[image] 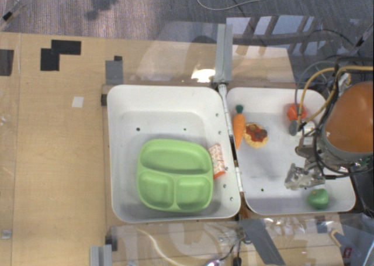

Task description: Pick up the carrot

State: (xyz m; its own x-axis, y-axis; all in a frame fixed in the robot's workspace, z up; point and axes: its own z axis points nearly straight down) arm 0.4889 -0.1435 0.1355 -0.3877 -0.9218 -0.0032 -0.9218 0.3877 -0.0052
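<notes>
Furthest from the claw, across the wooden table point(52, 159), sits the left shallow white plastic bin point(169, 101), which holds a lime-green three-compartment plastic tray point(175, 174) and, just beside the tray on the side nearer the claw, a small white-and-orange packet point(217, 160) leaning toward the bin's wall. Past the divide, in the right white bin point(269, 200), the orange toy carrot with a dark green top point(238, 127) lies lengthwise along that bin's far wall from the claw, well apart from it and further up the view. Just beside the carrot on the claw's side is a small round pizza-like toy with red topping point(256, 135), and closer in, above the claw, an orange-red rounded toy point(294, 111). The metallic two-finger claw point(302, 178) hangs low over the bin's near corner, and whether its fingers are spread or pressed together cannot be told here; nothing is seen between them. A green ball-shaped toy point(318, 198) rests just below it. The grey arm with its orange band point(350, 118) reaches in from the right, wrist bent downward, cables looped above it. The task appears to be at the approach step: the next move calls for travelling across the bin to the carrot, lining up across its narrow width, clear of the wall.
</notes>
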